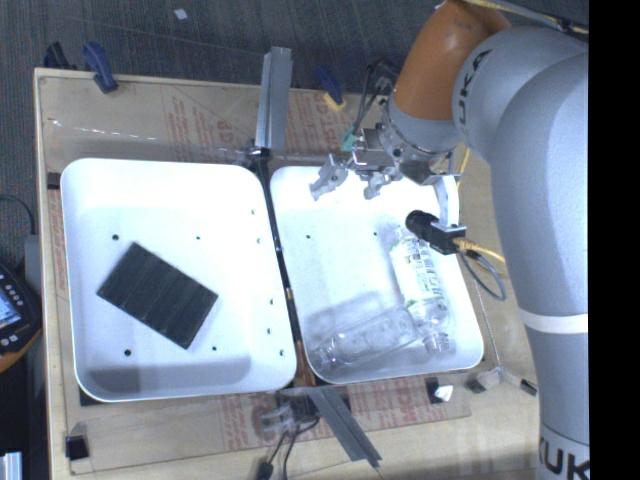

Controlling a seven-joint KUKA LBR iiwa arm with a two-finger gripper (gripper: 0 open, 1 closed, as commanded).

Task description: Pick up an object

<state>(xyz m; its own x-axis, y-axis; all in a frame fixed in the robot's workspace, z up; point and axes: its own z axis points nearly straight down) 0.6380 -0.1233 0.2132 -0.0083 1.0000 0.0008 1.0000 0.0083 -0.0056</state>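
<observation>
We note dark grey carpet floor [180,18] behind a pale wooden surface [150,118] printed with faint red marks. Blue clamps [98,65] grip its far edge. Light even, shadows soft.

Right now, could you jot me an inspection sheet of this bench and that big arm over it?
Surface: wooden bench bearing two shallow white bins side by side.
Job's things: dark ridged rectangular pad lying flat in the left bin; two clear plastic bottles lying in the right bin.
Clutter: nothing seen.
Pincer: pincer over the right bin's far edge, fingers apart, holding nothing.
Cables: yellow cable by the wrist.
Surroundings: blue clamps on the bench's far edge; dark carpet.
</observation>
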